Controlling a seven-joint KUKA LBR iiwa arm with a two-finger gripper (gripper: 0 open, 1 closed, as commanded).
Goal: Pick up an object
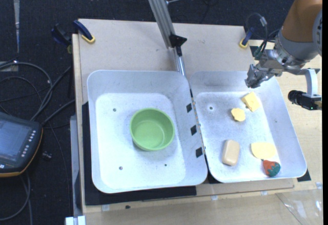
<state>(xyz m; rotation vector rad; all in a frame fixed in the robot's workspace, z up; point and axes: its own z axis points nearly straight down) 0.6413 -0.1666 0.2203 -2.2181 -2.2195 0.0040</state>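
My gripper (253, 81) hangs over the far edge of the right bin (215, 167), just above and left of a yellow block (251, 101). Nothing shows between its fingers. A small yellow piece (238, 114) lies a little nearer the bin's middle. A tan oblong block (230, 152) sits toward the front. At the front right lie a flat yellow piece (263, 149) and a red and green object (271, 168).
The left bin (102, 90) holds a green bowl (151, 129). A grey slanted pole (159, 6) rises from the divider between the bins. Clamps (84, 33) grip the board's back corners. A pendant (15, 142) lies at far left.
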